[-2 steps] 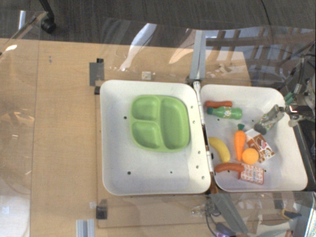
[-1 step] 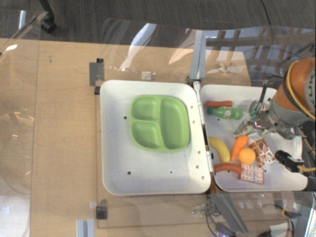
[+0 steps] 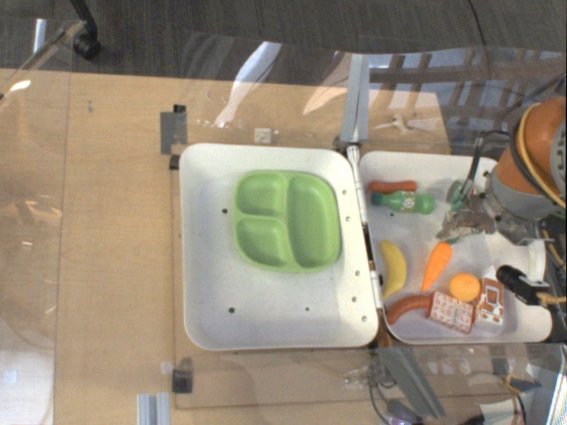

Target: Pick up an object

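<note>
The hand (image 3: 462, 222) hangs in the right bin (image 3: 532, 330), too blurred to tell if spread or pressed together. The carrot (image 3: 436, 265) lies just at its seven o'clock, long axis running one to seven, nearest of the objects.

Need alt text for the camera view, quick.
The gripper hovers over the right bin, above a carrot, banana, orange and green bottle. The left bin holds a green divided plate.
</note>
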You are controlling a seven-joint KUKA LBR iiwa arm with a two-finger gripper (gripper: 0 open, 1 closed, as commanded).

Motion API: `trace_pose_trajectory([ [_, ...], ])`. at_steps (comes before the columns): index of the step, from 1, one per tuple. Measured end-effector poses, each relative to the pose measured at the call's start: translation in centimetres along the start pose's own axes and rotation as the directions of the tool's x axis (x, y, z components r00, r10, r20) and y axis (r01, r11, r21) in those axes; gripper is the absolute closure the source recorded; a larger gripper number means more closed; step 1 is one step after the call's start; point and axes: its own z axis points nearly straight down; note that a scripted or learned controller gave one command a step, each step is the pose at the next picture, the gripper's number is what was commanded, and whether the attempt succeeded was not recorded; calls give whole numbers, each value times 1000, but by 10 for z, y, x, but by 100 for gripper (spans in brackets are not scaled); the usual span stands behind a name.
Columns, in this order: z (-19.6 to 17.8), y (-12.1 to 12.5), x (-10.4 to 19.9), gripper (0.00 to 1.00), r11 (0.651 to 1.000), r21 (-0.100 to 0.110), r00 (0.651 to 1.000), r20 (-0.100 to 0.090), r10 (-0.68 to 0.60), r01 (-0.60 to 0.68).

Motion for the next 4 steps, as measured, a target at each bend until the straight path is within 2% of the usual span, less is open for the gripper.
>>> trace_pose_trajectory([
  [1, -118, -13, 44, 100, 992, 4, 992, 0, 126, -126],
  [2, -119, 41, 73, 100, 979, 8, 979, 1, 205, -205],
  [3, -128, 47, 94, 100, 978, 8, 978, 1, 207, -207],
  [4, -132, 19, 111, 100, 982, 7, 982, 0, 189, -189],
])
